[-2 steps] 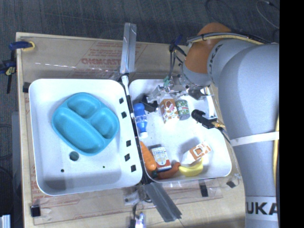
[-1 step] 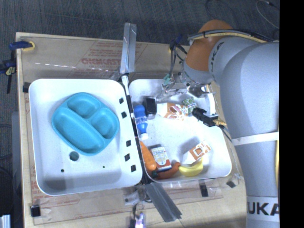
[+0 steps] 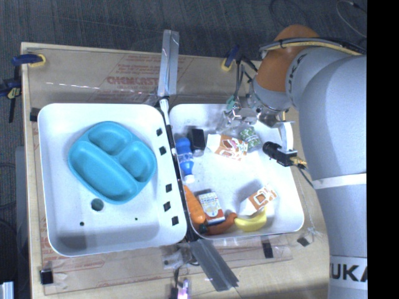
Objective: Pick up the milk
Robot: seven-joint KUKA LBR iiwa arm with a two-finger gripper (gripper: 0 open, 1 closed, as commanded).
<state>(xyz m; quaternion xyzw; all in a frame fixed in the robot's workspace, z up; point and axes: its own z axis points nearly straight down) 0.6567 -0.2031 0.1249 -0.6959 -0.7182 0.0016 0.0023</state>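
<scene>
two white bins, a blue plate, and an arm over the clutter

a table [image 3: 93, 73] topped with a tan printed sheet carries two shallow white plastic bins side by side. the left bin [image 3: 62, 229] has smooth rounded corners and holds a glossy blue divided plate [image 3: 112, 161], moulded into soft-edged compartments, with a small dark green round thing [image 3: 96, 205] lying just off its lower left edge.

the right bin [image 3: 290, 213] is crowded. along its left wall lie a clear bottle with a blue cap [image 3: 183, 156] and an orange carrot [image 3: 194, 209]; a small black block [image 3: 197, 139] sits near the top. beside the carrot is a small printed box [image 3: 210, 205], and a curved yellow banana [image 3: 250, 222] rests at the front wall. a white and orange carton, the milk [image 3: 261, 199], lies tilted just above the banana. another orange-and-white packet [image 3: 228, 146] lies in the upper middle.

the fingers [image 3: 240, 118] hang over the bin's upper part, near that packet and well apart from the milk; i cannot tell whether they are open or closed, or touching anything. the grey arm [image 3: 330, 117] with its orange band reaches in from the right.
</scene>
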